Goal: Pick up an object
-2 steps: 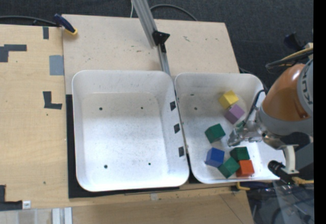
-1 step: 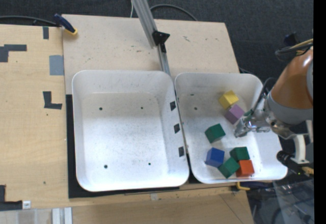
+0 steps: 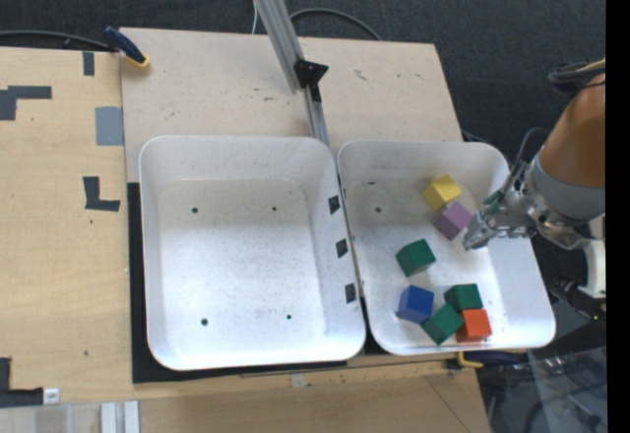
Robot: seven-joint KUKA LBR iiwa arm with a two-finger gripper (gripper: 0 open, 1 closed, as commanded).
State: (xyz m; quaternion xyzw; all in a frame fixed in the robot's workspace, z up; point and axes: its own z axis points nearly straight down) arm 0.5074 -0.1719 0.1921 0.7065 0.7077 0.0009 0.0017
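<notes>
Seen from above: gripper (image 3: 479, 232) low in the right bin (image 3: 394, 157), right beside the purple block (image 3: 456, 218), maybe touching it. Cannot tell how wide the gripper is set, and no block seen in its hold. Not lifted yet, so the picking up is left to do.

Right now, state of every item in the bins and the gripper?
gripper: low in right bin, beside purple block
yellow block: loose, touching purple block
purple block: loose
green blocks: resting on floor
blue block: resting
orange block: resting
left bin: upright
</notes>
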